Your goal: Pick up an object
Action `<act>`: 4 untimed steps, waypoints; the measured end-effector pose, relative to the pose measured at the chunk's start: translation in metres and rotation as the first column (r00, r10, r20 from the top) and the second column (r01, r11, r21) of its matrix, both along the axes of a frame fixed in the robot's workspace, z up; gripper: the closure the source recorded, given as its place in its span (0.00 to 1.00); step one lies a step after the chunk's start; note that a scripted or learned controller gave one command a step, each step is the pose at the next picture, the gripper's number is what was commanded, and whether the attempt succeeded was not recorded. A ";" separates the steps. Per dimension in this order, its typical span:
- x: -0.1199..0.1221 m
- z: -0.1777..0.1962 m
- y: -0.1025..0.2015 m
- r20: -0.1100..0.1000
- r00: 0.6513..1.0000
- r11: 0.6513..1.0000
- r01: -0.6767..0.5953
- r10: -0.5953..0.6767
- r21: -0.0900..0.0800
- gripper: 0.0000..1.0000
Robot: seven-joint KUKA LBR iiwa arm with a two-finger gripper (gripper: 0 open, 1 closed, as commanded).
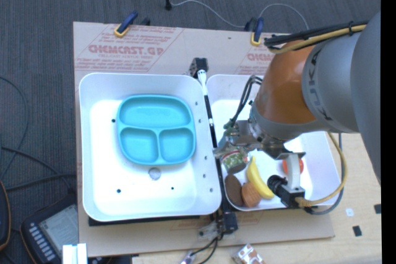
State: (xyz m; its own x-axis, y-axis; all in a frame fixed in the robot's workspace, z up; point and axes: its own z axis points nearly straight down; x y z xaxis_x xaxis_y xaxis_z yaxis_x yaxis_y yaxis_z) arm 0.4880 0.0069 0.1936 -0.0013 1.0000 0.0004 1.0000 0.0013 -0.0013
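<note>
A: While arm (297, 93) hangs over right bin (325, 151), which step?
B: Reach/descend, I'd say. Hand's grip state: can't tell, arm covers it.
A: Targets?
B: Banana (258, 180), brown bit (250, 195) at bin's near-left corner. Next: line up, close.

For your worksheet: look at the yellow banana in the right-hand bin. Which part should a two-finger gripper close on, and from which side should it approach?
Probably the banana's middle, coming straight down from above. It lies flat on the right bin's floor, so its narrow width suits two fingers closing across the curve. The brown object crowds its lower end, and the arm overhangs its upper end, so the middle looks freest.
</note>
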 end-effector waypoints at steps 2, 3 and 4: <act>0.001 0.019 0.000 -0.001 1.000 1.000 -0.001 0.001 0.001 1.00; 0.002 0.028 0.000 -0.001 1.000 1.000 -0.002 0.002 0.001 1.00; 0.002 0.038 0.000 -0.001 1.000 1.000 -0.002 0.002 0.001 1.00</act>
State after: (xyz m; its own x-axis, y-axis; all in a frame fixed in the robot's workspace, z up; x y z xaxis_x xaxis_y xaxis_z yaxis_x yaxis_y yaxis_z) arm 0.4904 0.0072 0.2314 -0.0037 1.0000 0.0011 1.0000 0.0037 -0.0021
